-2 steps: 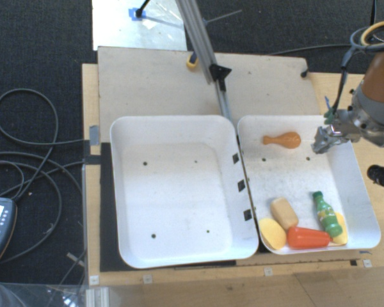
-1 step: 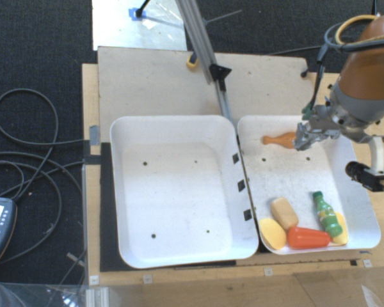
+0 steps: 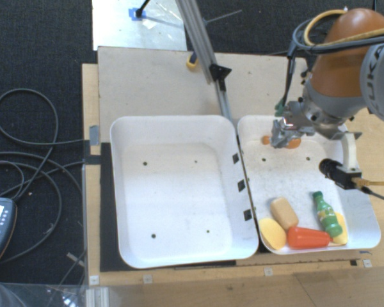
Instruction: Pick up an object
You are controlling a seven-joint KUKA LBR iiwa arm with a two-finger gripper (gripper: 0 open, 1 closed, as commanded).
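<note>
Two shallow white bins sit side by side on the table (image 3: 147, 82): the left bin (image 3: 125, 136) and the right bin (image 3: 371, 226). One grey arm with an orange band (image 3: 355, 43) reaches in from the right, and its end effector (image 3: 283, 138) hangs low over the far end of the right bin. Whether its fingers are spread or closed cannot be told from this slant, as the metal parts blur together. One small orange object (image 3: 293, 143) lies just beside and partly under the end effector, touching or nearly touching it; it cannot be told whether it is gripped. One smaller orange speck (image 3: 265, 140) shows just to the left of the end effector. Well apart from the end effector, at the near end of the same bin, lie four more things in a loose cluster: one tan block (image 3: 284, 212), one yellow rounded piece (image 3: 273, 233) touching it, one red-orange carrot-like piece (image 3: 307, 237), and one green bottle (image 3: 326, 215) lying on its side over a yellow piece (image 3: 340, 235) at the corner. One slanted metal pole (image 3: 201, 40) crosses the table beyond the left bin.
</note>
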